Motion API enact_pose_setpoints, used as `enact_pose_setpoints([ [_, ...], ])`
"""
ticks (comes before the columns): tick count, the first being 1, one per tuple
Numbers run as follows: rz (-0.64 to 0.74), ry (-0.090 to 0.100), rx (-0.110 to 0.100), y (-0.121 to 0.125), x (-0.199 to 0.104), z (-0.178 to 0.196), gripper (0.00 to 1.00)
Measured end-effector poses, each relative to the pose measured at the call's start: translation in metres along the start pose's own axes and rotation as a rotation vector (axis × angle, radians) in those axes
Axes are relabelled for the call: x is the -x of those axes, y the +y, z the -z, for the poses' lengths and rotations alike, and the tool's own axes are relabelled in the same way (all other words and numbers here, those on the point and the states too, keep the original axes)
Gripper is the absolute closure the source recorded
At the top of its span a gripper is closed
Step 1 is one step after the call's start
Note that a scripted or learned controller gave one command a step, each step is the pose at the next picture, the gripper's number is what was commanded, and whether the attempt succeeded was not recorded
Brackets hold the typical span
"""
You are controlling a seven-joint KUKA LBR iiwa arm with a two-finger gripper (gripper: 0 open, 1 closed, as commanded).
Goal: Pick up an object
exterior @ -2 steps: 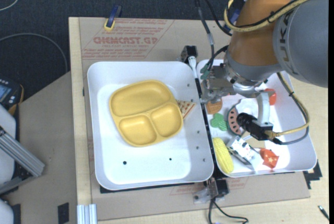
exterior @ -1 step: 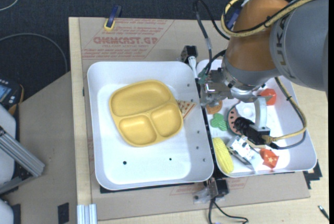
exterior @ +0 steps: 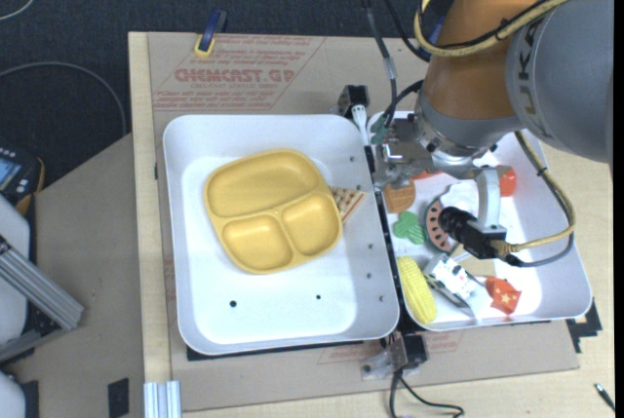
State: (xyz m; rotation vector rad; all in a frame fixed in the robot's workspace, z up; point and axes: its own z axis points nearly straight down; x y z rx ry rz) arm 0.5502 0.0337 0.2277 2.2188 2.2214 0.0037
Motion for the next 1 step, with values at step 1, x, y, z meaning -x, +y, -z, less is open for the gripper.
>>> enact_pose_setpoints([
  [1, -0.002, 0.000, -0.008, -0.0124, 0.0048, -0.0134, 1.00],
])
